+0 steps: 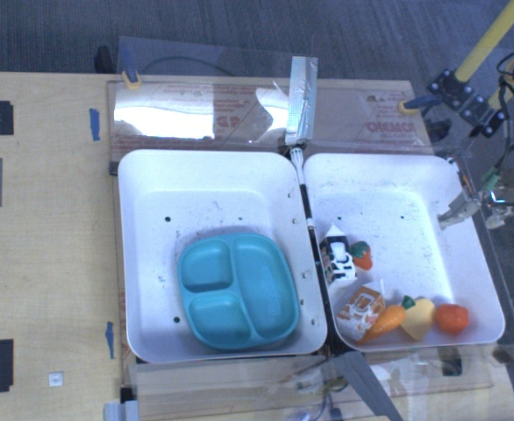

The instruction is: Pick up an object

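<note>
The gripper [457, 210] hangs at the right rim of the right bin [389, 178], well apart from the objects; whether it is open or closed cannot be told, and nothing is seen held in it.

Candidate objects all lie in the near part of the right bin. A black-and-white toy [336, 258] stands against the divider between the bins, with a small orange-and-green piece [361, 256] touching its right side. Along the near wall runs a row: a clear packet with orange print [360, 309], a carrot [387, 320], a pale yellow fruit [419, 317] and an orange-red fruit [453, 318].

Risks, as judged from this layout. The packet, carrot and yellow fruit touch or overlap, so a descent there may catch two at once or nudge one aside. The row sits close to the near wall, and the toy close to the divider; a finger could strike the bin instead of closing on an object. The round fruits may roll out of a pinch, and the packet's film looks slippery. The orange-red fruit, at the row's end, appears the least crowded.

Count: two white bins on the counter [38, 235]; one blue divided plate [238, 292], alone in the left bin [152, 200]; six small objects in the right bin, one of each kind.
</note>
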You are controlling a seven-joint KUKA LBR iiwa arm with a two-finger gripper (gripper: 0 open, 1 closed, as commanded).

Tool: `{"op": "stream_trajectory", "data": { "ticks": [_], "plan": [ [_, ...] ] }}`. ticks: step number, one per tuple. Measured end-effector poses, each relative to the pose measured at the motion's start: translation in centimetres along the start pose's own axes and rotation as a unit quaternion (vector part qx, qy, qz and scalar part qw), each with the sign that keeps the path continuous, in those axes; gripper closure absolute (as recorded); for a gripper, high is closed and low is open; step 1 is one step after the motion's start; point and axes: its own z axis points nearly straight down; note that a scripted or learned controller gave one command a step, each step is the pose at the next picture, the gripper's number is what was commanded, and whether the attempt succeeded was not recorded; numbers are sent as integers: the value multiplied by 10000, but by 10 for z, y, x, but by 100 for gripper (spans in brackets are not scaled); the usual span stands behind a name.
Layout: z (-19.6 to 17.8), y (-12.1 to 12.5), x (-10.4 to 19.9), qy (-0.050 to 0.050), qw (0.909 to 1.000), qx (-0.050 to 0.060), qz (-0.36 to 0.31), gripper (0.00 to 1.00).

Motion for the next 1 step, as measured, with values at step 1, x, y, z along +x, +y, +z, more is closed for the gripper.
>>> {"op": "stream_trajectory", "data": {
  "ticks": [1],
  "plan": [
    [-11,1,0,-6,10000,-16,-11,100]
  ]
}}
